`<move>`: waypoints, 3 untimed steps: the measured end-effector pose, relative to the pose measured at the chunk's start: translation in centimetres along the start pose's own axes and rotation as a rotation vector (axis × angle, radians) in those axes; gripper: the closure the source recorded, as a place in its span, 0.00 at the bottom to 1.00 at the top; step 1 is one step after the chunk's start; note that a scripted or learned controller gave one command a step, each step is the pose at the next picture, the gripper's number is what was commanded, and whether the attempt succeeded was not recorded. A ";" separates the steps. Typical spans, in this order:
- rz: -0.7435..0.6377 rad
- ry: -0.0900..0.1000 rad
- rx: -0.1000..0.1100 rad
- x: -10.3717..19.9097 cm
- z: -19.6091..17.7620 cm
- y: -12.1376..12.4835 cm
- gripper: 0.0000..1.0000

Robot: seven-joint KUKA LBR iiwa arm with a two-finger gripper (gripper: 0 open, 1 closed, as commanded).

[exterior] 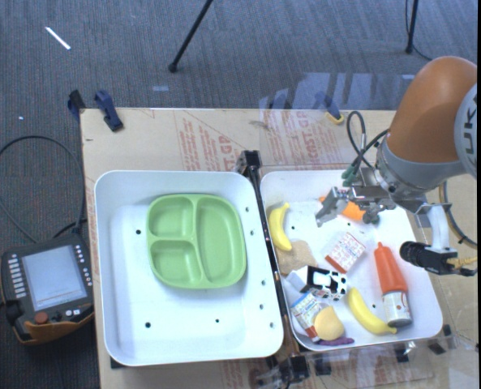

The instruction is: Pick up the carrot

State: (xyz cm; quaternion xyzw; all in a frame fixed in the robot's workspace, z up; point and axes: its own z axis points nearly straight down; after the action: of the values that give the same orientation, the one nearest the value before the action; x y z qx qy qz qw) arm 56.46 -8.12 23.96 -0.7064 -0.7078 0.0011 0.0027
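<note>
Hand [347, 206] over right bin [293, 186] | carrot [352, 211] – orange, partly hidden

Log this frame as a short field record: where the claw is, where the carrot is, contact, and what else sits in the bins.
claw: over the right bin, upper part
carrot: orange, directly beside the claw, partly covered by it
contact: claw at the carrot; a grip cannot be confirmed
left bin: holds a green divided plate
right bin, other items: two bananas, orange bottle, small boxes
</note>
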 end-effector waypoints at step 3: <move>0.225 0.044 -0.004 -7.8 14.5 8.2 0.00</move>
State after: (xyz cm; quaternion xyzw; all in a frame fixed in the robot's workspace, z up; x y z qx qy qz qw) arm 64.59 -15.90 9.37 -0.7814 -0.6236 -0.0158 0.0166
